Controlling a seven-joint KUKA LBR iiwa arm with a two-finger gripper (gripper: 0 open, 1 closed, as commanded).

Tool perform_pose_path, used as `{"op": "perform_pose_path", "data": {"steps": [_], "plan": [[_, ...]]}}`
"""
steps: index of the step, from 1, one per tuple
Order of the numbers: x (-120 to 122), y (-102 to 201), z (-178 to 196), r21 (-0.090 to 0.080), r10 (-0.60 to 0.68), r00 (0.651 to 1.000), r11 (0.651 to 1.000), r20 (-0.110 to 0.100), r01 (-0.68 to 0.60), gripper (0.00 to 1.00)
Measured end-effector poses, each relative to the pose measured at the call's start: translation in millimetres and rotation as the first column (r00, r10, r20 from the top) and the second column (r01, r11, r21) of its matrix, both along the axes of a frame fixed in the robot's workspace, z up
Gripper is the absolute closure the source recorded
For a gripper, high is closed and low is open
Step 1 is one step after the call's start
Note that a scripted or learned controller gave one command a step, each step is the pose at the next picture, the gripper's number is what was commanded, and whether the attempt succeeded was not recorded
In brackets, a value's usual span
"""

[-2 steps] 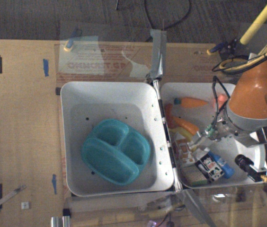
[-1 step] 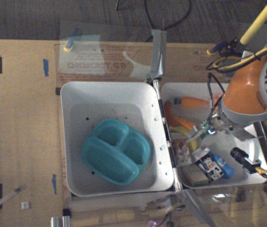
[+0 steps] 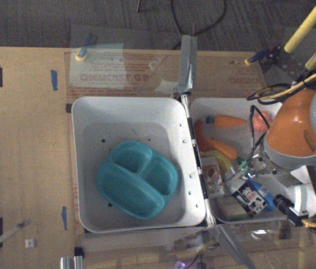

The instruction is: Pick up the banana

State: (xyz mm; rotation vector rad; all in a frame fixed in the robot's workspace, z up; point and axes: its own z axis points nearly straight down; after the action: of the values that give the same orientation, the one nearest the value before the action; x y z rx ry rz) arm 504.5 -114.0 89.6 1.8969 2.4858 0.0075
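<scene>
The arm (image 3: pixel 295 130) reached in from the right edge of the frame and hung over the right bin (image 3: pixel 200 106). Its gripper (image 3: pixel 248 176) sat low in the middle of that bin, among a crowd of small things. Whether the gripper was open or closed could not be told, because the wrist and cables covered it from above. Nothing could be seen held in it.

The banana (image 3: pixel 224 161) was most likely the short pale yellow piece in the right bin, just left of the gripper and a little toward the top of the frame. It was partly hidden, so this was a guess. It touched the lower end of an orange carrot (image 3: pixel 221 147). What showed of its long axis seemed to slant from upper left to lower right, roughly along that carrot. The coming move would turn on a small shift to the left, with the jaws set across that slant.

There were two bins side by side. The left bin (image 3: pixel 91 116) held one teal divided plate (image 3: pixel 137 179) with three compartments. The right bin held one yellow piece and three orange or reddish vegetable shapes: that carrot, another carrot (image 3: pixel 231 121) near the top, and a darker one (image 3: pixel 199 132) against the left wall. Below the gripper lay one black-and-white box (image 3: pixel 250 198) and one flat packet (image 3: pixel 211 178).
</scene>
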Motion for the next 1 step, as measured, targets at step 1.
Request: {"op": "perform_pose_path", "data": {"steps": [1], "plan": [[0.4, -2.6, 10.6, 0.001, -0.007, 1.0, 1.0, 0.004, 0.007, 1.0]]}}
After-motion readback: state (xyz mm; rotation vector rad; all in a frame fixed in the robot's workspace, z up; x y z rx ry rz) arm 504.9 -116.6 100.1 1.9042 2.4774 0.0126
